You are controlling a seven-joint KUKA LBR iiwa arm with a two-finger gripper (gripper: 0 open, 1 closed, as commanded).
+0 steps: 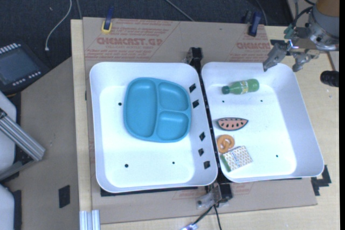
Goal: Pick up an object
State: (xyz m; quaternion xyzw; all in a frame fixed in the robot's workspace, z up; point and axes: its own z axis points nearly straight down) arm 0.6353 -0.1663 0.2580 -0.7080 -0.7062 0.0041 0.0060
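Observation:
My gripper (284,62) hangs above the far right corner of the right bin (291,132), its two fingers spread apart with nothing between them. Below and left of it a green bottle (241,86) lies on its side. A watermelon slice (232,123) rests near the bin's left wall, with a small pretzel (225,143) just in front of it. A checked packet (236,158) sits at the near left corner.
The left bin (108,143) holds a blue divided plate (157,109). A row of black clips (200,132) runs between the bins. Blue clamps (254,23) hold the cardboard at the far edge. Cables lie on the floor beyond.

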